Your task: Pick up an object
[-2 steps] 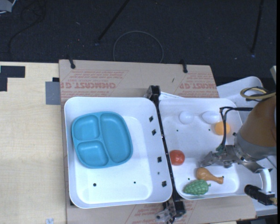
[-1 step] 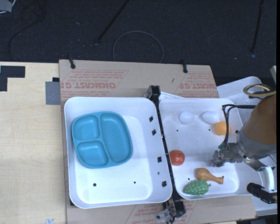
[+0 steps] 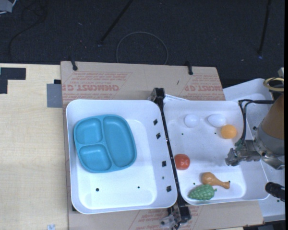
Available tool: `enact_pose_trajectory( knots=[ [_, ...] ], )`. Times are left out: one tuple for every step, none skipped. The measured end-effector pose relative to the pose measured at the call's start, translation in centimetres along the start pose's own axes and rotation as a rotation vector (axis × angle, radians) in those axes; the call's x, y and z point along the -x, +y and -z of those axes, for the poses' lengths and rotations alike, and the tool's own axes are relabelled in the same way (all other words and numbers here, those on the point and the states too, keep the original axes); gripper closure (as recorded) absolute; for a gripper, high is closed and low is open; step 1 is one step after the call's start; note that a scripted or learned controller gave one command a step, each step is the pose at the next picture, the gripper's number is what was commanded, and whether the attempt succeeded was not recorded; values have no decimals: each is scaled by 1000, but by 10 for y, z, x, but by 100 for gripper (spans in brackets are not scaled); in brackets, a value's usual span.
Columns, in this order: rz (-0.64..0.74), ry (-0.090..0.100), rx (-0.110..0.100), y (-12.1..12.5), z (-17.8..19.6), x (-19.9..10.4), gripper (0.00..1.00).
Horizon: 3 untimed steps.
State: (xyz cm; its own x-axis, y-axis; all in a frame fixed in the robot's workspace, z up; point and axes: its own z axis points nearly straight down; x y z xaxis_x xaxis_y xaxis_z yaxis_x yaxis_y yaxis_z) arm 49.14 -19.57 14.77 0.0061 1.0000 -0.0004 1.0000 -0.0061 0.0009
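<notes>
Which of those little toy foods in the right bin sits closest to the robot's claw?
The orange ball, just up-left of the gripper. The red tomato, chicken drumstick and green piece lie farther off.

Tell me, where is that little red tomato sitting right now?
The red tomato lies in the right bin, near its left wall, up and left of the tan drumstick and green bumpy toy.

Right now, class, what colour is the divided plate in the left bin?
Light blue, clearest in the camera view: divided plate.
</notes>
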Motion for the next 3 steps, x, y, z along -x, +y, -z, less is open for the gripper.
enact_pose_trajectory(
  knots=[
    [7, 0, 2, 11, 53, -1, 100],
    [7, 0, 2, 12, 97, 0, 100],
    [10, 3, -4, 16, 84, -55, 100]
  ],
)
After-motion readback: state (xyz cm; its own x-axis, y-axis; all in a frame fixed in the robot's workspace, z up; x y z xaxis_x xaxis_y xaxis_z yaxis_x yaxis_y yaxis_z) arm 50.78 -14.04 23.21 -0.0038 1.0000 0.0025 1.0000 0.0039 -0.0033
